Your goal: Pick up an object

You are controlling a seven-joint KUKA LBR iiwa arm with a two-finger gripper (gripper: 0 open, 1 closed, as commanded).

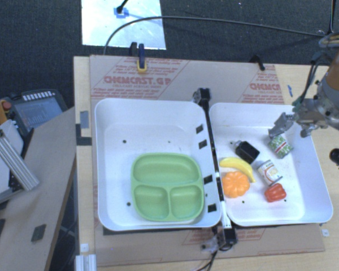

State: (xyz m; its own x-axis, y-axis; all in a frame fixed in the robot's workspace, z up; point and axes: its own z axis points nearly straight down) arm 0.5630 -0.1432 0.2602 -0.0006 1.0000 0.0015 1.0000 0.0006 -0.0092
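My gripper (294, 127) hangs over the far right part of the right bin (311, 208), open, with nothing between its fingers. Just below its left finger (280, 123) lies a small green and white can (281, 145). Further left in the bin sit a black block (247, 151), a yellow banana (237, 165) and an orange fruit (235, 184). A small jar with a white label (268, 171) and a red pepper (275, 193) lie nearer the front.
The left bin (118, 123) holds a green divided plate (168, 186). A black-clipped divider (210, 151) runs between the bins. Cardboard (175, 81) lies under both, and a grey side table (34, 168) stands at the left.
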